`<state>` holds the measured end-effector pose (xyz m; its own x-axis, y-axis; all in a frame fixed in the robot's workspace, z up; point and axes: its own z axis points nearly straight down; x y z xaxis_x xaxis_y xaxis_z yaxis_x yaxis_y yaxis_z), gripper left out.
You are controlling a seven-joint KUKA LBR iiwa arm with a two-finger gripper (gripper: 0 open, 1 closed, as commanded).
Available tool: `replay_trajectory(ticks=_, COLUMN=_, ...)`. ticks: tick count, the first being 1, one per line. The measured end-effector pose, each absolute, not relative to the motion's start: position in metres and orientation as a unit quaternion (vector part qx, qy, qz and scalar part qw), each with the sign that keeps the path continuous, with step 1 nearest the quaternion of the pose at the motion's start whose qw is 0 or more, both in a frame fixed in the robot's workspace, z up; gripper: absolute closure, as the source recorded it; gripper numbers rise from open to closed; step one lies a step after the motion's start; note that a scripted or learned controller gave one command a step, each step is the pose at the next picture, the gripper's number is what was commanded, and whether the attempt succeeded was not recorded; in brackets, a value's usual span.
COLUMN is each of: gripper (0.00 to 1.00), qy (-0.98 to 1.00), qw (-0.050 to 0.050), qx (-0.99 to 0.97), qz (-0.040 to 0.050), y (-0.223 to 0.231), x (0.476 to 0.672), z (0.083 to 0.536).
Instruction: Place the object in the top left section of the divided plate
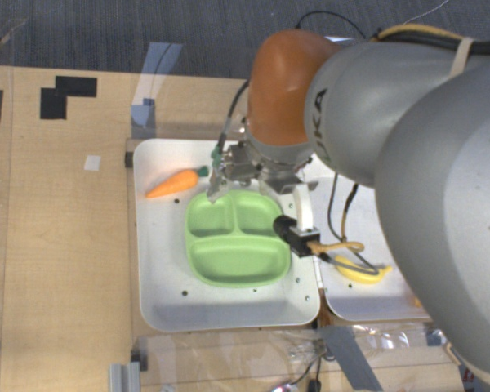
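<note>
We take the carrot [175, 183] for a light, rigid plastic toy with a smooth, tapering body, so a grasp across its thick middle looks safest to us. It lies in the left bin [159, 288], just beyond the upper-left corner of the green divided plate [233, 251] and apart from it. The gripper [229, 176] hangs over the plate's top-left section; whether it is wide or narrow we cannot tell. On the arm we read only part of "KUKA".

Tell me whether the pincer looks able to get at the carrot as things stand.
Probably yes. The carrot lies bare on the left bin's floor, just beyond the green plate, nothing over it; the pincer hangs close to its leafy end.
</note>
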<state>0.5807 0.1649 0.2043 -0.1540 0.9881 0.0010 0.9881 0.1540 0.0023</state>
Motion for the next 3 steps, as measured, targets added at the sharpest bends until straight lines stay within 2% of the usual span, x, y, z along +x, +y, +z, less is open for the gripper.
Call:
replay_trajectory(ticks=1, gripper=0.0, qy=0.688, qw=0.001, qx=0.725, qz=0.0021, y=0.146, x=0.669, z=0.205)
replay_trajectory(ticks=2, gripper=1.0, qy=0.692, qw=0.003, qx=0.722, qz=0.0045, y=0.149, x=0.671, z=0.218)
replay_trajectory(ticks=3, gripper=1.0, qy=0.646, qw=0.0, qx=0.763, qz=0.0023, y=0.144, x=0.619, z=0.21)
